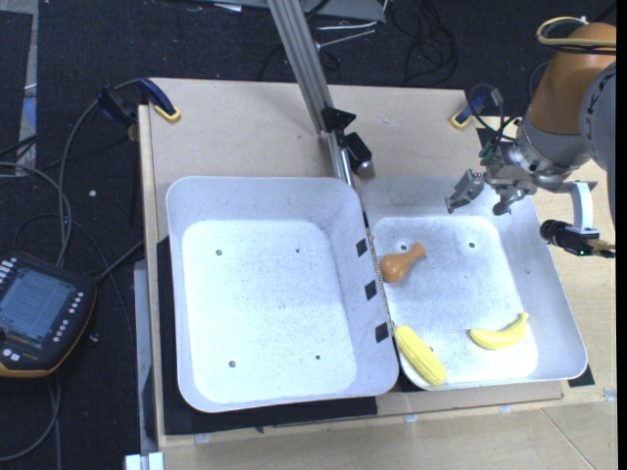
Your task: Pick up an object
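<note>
On the bench (255, 130), two shallow white bins sat side by side. The left bin (196, 204) lay toward 9 o'clock of the view, speckled across its floor. The right bin (549, 292) lay toward 3 o'clock and carried all three loose items.

The arm (573, 86) reached in from about 2 o'clock, orange band uppermost, wrist tilted down over the far edge of the right bin. A slanted metal rail (304, 52) ran from 12 o'clock down to the gap between the bins. A handheld control pendant (34, 306) rested on the floor at 9 o'clock.

The gripper (487, 192) hung over the right bin's far rim, at roughly 1 o'clock from that bin's centre. Its two fingers stood apart, with nothing between them.

Candidates for the pick, largest first: an ear of toy corn (420, 354) at the bin's 7 o'clock corner, against the near-left wall; a toy banana (501, 333) at 5 o'clock, well apart from the corn; a toy chicken drumstick (400, 263) at 9 o'clock, near the left wall and the nearest of the three to the gripper.

Judgement on progress: nothing had been grasped or lifted. Choosing a target, descending, closing and lifting all remained. The drumstick looked the shortest reach.

No brand, label or legible writing could be made out; the pendant screen was too small to read.
</note>
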Motion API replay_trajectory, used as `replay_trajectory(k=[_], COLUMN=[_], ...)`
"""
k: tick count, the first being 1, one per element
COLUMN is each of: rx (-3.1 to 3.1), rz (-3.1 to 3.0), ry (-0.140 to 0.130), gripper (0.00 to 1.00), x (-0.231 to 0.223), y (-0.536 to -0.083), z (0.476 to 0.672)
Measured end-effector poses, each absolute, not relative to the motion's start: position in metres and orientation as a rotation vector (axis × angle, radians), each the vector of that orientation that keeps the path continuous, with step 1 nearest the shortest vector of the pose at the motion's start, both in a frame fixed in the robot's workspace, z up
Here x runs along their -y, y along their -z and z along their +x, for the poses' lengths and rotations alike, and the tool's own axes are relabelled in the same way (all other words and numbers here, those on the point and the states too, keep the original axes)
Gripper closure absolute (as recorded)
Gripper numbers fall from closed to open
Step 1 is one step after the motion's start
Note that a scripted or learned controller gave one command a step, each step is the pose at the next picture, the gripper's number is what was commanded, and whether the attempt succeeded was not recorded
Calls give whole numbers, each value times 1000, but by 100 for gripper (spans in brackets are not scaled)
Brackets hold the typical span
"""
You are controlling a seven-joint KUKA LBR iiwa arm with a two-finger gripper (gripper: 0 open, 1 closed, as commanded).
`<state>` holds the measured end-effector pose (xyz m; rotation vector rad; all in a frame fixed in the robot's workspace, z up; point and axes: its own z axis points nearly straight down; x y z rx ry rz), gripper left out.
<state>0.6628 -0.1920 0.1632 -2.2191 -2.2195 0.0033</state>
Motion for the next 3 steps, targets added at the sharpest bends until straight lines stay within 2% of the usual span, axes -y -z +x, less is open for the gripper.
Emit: replay_trajectory(k=[1, 2, 3], rx=[2218, 2223, 2223], rz=[-2218, -2220, -2221], ry=[-5, -1, 0], gripper=[0, 0, 100], x=[190, 190, 190], y=[-101, -95, -106], z=[657, 657, 658])
